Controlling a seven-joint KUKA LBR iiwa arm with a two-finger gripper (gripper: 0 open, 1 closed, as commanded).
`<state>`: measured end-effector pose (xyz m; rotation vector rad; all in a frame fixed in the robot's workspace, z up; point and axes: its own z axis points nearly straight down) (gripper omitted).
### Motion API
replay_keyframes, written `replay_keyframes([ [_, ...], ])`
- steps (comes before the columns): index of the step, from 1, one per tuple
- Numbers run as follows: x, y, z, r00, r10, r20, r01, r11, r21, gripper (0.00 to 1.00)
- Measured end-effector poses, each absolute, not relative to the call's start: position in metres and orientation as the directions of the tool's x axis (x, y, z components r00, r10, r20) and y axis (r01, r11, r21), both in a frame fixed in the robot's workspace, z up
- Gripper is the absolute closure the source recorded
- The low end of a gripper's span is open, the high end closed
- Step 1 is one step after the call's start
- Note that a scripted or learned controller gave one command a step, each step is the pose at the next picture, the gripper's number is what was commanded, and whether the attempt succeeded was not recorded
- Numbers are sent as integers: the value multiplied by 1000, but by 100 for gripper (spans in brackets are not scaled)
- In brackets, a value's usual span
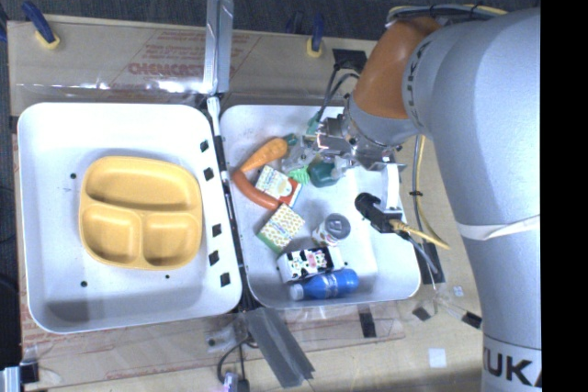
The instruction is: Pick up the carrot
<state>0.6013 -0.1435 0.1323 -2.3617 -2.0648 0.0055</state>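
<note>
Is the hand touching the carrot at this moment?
Cannot tell. In the camera view the hand sits right at the carrot's leafy end, among other clutter in the right bin, and no clear contact or gap shows.

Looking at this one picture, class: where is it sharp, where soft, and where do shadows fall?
Camera view: light is even; the carrot and yellow tray read sharply; the arm, nearest the lens, looks soft; a faint shadow lies in the left bin's lower corner.
</note>
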Motion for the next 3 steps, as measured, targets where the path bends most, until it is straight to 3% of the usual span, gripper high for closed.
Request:
replay_keyframes([
  [1, 657, -99, 91, 130, 992, 0, 992, -130, -5, 0],
  [2, 657, -98, 100, 122, 992, 0, 992, -122, -8, 100],
  [3, 657, -119, 159, 173, 985, 0, 985, -173, -3, 100],
])
